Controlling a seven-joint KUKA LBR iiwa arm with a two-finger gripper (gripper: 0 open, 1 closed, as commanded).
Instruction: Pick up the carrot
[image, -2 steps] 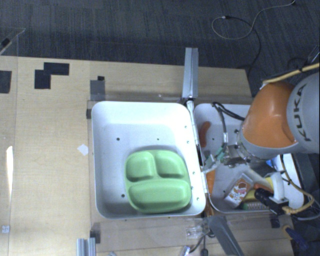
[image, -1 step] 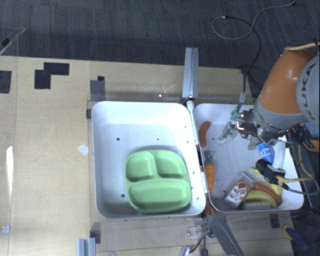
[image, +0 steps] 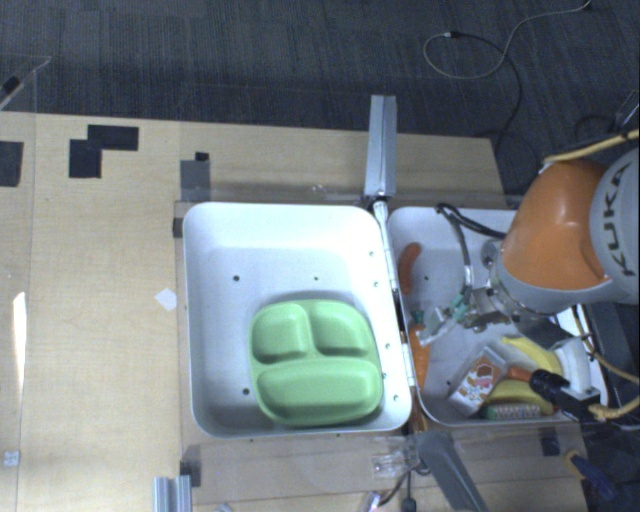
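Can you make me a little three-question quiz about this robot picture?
1. True or false: the green tray lies in the left bin.
2. Which bin is the robot arm reaching over? A) the left bin B) the right bin
3. Fill in: the yellow banana lies in the ____ bin.

Key: 1 true. 2 B. 3 right.
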